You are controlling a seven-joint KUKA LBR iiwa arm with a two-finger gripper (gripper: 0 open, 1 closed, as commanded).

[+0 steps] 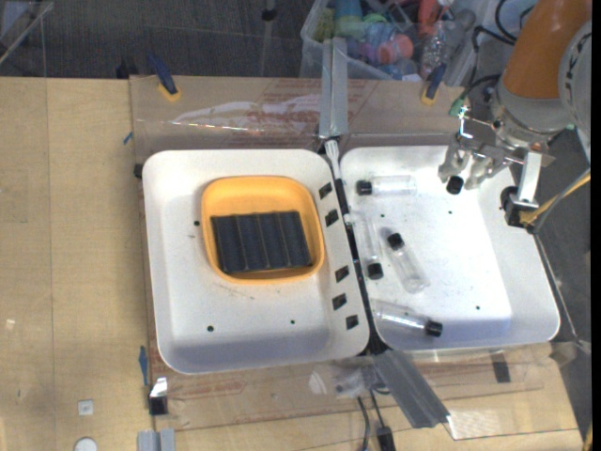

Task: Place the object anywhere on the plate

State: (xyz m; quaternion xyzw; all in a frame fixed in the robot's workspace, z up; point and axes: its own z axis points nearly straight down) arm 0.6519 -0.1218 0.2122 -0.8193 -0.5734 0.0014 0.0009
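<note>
An orange plate (262, 192) lies in the left bin (178, 299), and a black ridged slab (261, 241) rests on it. Clear vials with black caps lie in the right bin (507, 289): one at the back left (387, 185), one in the middle (405, 257), one at the front (409, 321). My gripper (467, 175) hangs over the right bin's back right part, apart from the vials. Its fingers (481, 168) stand open and I see nothing between them.
A metal divider (340, 224) with black clips separates the two bins. A small black cap (374, 271) lies beside the divider. A clear tub of colourful items (394, 12) stands behind the bins. The arm's orange band (549, 36) is at the upper right.
</note>
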